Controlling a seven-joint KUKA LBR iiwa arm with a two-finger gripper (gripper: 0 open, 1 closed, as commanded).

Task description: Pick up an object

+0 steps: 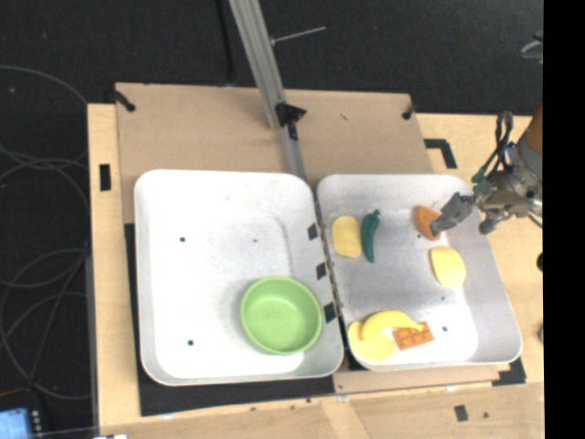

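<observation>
You can see two white bins side by side on the bench, the left bin point(183, 208) and the right bin point(393, 195). In the left bin there is a green bowl point(281, 314), which stands upright near the front right corner of that bin. In the right bin you find several small things. A pale yellow piece point(345, 237) lies near the left wall, and a dark green piece point(370, 234) lies just beside it on its right, maybe touching it. Another pale yellow piece point(448, 267) lies toward the right side of this bin. At the front edge there is a yellow object point(382, 329) with a small orange object point(413, 337) against its right part. A small orange-brown object point(424, 219) lies near the back right of the bin. The gripper point(468, 212) comes in from the right, above the right edge of the right bin, and its fingers are spread apart. One finger point(450, 214) points down and to the left, and its tip is touching or just beside the orange-brown object. You cannot see anything held between the fingers.
</observation>
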